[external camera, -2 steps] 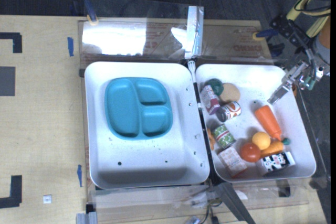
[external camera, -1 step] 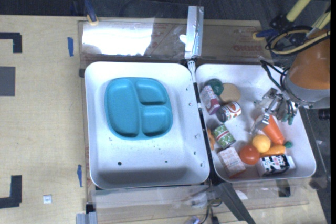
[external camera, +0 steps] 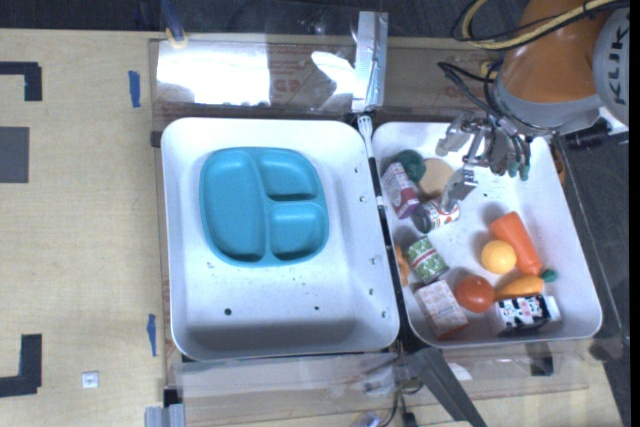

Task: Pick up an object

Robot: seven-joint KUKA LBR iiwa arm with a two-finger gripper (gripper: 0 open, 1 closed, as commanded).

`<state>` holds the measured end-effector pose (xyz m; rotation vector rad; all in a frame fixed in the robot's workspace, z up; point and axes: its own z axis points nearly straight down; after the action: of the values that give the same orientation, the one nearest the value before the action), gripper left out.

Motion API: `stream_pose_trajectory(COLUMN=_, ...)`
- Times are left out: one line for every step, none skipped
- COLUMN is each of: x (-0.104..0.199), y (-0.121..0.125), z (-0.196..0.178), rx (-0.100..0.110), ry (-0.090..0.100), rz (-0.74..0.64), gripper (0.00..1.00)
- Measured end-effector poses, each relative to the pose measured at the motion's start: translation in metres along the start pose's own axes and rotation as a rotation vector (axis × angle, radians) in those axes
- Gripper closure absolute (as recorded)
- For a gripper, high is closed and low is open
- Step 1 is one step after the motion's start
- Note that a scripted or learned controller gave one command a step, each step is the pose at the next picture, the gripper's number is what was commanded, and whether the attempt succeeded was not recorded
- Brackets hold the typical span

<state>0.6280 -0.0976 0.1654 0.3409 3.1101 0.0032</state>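
The right white bin (external camera: 575, 245) holds several small items. Among them are a red-labelled can (external camera: 399, 185), a tan round piece (external camera: 437, 175), a green-labelled can (external camera: 427, 258), a red and white box (external camera: 440, 303), a tomato (external camera: 475, 292), a yellow ball-like fruit (external camera: 498, 256), a carrot (external camera: 518, 240) and a black-and-white patterned carton (external camera: 526, 312). My gripper (external camera: 455, 198) hangs low over the bin's upper middle, just right of the red-labelled can and beside the tan piece. I see nothing lifted off the bin floor.
The left white bin (external camera: 190, 315) carries a blue divided plate (external camera: 264, 203). A clear plastic panel (external camera: 270, 65) stands behind the left bin. The arm's orange wrist (external camera: 555, 45) and its cables loom over the right bin's back corner.
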Motion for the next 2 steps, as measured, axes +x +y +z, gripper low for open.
stream_pose_trajectory(x=0.080, y=-0.052, z=-0.002, rx=0.004, ry=0.009, rz=0.018, gripper=0.00)
stream_pose_trajectory(x=-0.035, y=-0.009, z=0.012, rx=0.000, ry=0.005, rz=-0.229, gripper=0.00)
